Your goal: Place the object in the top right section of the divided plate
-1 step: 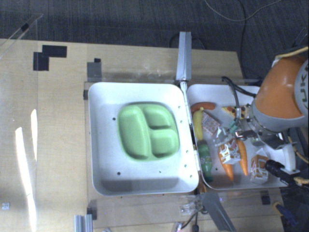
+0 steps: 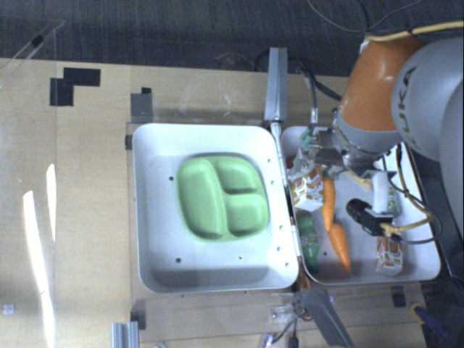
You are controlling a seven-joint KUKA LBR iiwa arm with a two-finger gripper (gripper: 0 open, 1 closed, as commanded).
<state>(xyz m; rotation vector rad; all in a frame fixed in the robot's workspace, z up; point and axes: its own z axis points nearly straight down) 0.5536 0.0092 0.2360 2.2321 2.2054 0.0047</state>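
A green divided plate [image 2: 210, 203] lay in the middle of the left bin [image 2: 156, 216], towards the centre of the frame. It had one long section down its left side and two smaller sections on its right, one above the other.

The things to be moved all lay in the right bin [image 2: 424, 265]. A small orange-and-white carton [image 2: 307, 189] stood against that bin's left wall, tilted. Just right of it lay a carrot [image 2: 328, 200], pointing down the frame. A second carrot [image 2: 339, 246] lay below the first, its top end close to the first one's tip. A green item [image 2: 308, 236], too blurred to name, sat below the carton in the bin's lower left corner. A second carton [image 2: 388, 255] lay near the bin's lower right, well apart from the first.

The grey arm [image 2: 428, 100] reached in from the upper right of the frame, its orange band [image 2: 370, 85] above the right bin. The gripper [image 2: 317, 153] hung over the upper left part of that bin, just above the first carton. Whether it was clenched, released or grasping anything could not be told, as the wrist hid it from the camera. Both bins rested on the pale wooden table [image 2: 72, 194].
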